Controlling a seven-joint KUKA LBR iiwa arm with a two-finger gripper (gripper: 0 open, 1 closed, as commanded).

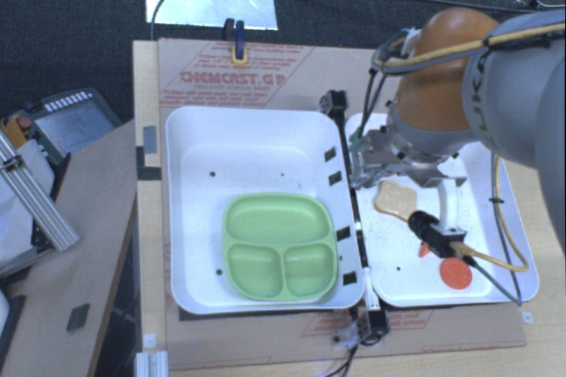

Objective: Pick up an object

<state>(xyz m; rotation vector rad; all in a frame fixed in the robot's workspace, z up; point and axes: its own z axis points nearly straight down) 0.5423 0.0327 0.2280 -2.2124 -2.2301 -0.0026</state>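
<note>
One toast slice point(395, 201) lies just below jaws point(371, 165); jaw state can't tell.

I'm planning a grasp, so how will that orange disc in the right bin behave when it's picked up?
The disc looks flat and thin, so it probably lies flush on the bin floor, hard to get fingers under. Being round, it may roll if tipped on edge. It's likely light.

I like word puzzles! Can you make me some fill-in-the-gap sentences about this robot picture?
1. The green divided plastic plate lies in the ____ white bin.
2. That plate has ____ compartments.
3. The round flat disc in the right white bin is coloured ____.
4. The tan toast-shaped slice lies in the ____ bin.

Missing words: left; three; orange; right
</note>
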